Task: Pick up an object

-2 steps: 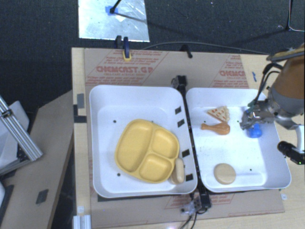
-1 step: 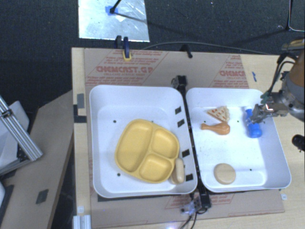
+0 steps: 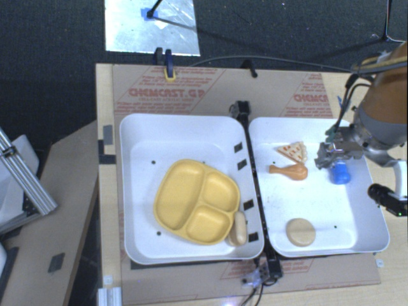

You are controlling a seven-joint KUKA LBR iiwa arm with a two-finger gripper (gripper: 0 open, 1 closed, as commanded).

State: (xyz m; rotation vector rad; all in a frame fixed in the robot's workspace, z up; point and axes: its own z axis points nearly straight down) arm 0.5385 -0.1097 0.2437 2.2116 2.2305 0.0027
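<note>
Left of centre lay a yellow tray [image 3: 197, 209]; right of it, a drumstick [image 3: 290, 170], then the hand [image 3: 328, 154] just beside a blue object [image 3: 340, 173], approaching. Next seemed descent and closing; finger state untellable.

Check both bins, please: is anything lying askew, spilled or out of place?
Nothing is spilled or broken. One oddity: the bread roll in the left bin lies beside the yellow tray, against its rim, not in a compartment. The tray itself sits turned at an angle to the bin's walls.
</note>
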